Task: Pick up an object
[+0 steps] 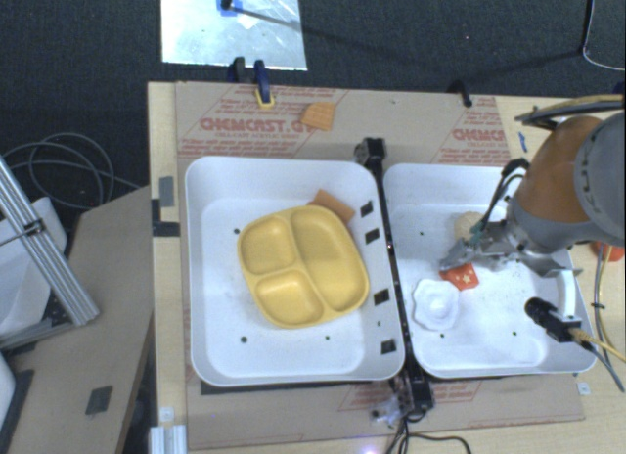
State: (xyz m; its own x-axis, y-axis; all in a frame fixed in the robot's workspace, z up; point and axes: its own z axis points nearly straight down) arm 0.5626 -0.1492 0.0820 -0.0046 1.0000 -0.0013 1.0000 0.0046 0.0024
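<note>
Pincer (468,258) low in the right bin (509,359), tips down at a small orange-red object (463,277); open or closed, impossible to tell. Just below it, a white cup-like piece (435,305); just above, a pale tan lump (467,221). Well to its left, in the other bin (210,247), a yellow divided plate (301,266) with an orange block (334,204) at its upper edge.

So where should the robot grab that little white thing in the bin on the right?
Probably by its raised middle, coming straight down from above. The white thing lies low on the floor of the right bin with a wide base, and the orange item sits close at its upper right, so a sideways approach looks crowded.
</note>
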